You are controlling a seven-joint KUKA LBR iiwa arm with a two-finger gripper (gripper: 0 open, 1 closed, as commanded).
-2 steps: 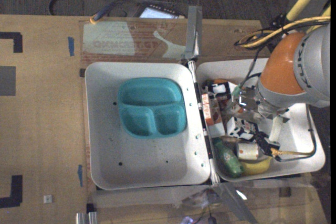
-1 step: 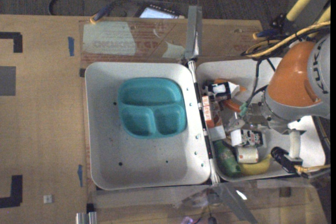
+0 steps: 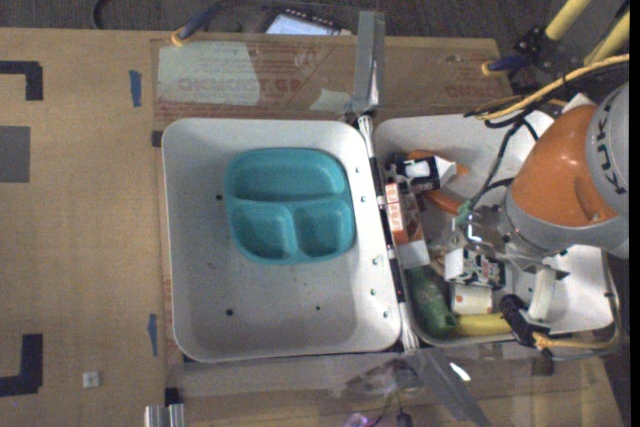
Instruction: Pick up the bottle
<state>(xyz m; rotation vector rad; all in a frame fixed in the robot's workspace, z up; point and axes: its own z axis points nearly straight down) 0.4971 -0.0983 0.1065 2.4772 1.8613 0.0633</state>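
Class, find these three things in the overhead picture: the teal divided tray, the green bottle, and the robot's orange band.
teal divided tray (image 3: pixel 288 177), camera view, upper long compartment.
green bottle (image 3: pixel 427 301), camera view, middle of its body.
orange band (image 3: pixel 565 177), camera view, broad top surface.

The brown bench bears two white bins (side by side, touching).

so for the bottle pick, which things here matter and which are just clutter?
For the job:
- green bottle, lying at the right bin's near-left corner
- gripper, over that bin's clutter

Lying about:
- teal divided tray in the left bin
- yellow item beside the bottle
- orange-and-white pieces at the right bin's far end
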